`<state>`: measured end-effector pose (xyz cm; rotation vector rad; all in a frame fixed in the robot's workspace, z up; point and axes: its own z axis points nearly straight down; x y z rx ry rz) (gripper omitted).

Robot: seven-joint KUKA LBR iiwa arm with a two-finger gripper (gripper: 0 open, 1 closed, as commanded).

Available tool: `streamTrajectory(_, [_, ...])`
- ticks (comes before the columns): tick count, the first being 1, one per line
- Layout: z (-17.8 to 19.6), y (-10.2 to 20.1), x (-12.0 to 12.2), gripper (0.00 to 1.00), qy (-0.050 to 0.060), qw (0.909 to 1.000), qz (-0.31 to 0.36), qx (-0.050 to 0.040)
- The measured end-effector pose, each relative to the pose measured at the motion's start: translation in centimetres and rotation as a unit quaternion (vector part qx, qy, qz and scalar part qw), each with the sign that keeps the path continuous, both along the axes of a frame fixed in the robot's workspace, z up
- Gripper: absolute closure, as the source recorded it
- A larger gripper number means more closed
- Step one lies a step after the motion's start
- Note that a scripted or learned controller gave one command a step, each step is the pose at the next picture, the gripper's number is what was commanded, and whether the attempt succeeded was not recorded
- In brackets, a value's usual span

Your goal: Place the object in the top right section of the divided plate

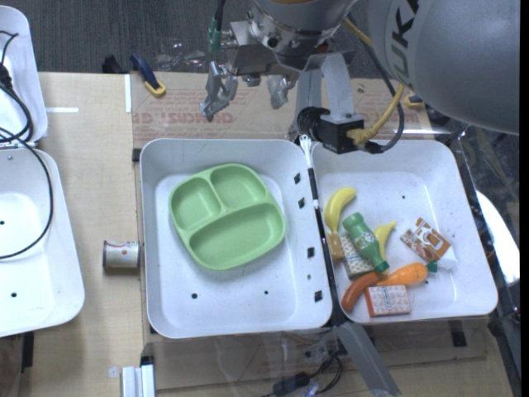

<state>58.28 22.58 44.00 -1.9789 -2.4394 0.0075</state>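
A green divided plate (227,215) lies in the left bin (165,296), with two small sections at the back and one large section in front, all bare. My gripper (248,96) hangs above the back rim of the left bin, behind the plate, open with nothing between its fingers (216,98). The right bin (463,188) holds a yellow banana (337,205), a green bottle (364,240), an orange carrot (388,279), a snack packet (426,242), a small red box (387,301) and a smaller yellow piece (385,233).
A small can (121,255) lies on the bench just left of the left bin. A blue and yellow clamp (147,74) rests at the back left. Further white trays (41,288) with a black cable stand at the far left.
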Motion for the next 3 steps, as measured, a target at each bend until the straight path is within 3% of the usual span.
streamTrajectory(1, [0.0, 0.0, 0.0, 0.00, 0.000, 1.0000, 0.000, 0.0000])
streamTrajectory(2, [-6.3, -4.4, 1.0, 0.00, 0.000, 0.9882, 0.153, 0.0008])
streamTrajectory(3, [-6.3, -4.4, 1.0, 0.00, -0.001, 0.9882, 0.153, 0.0009])
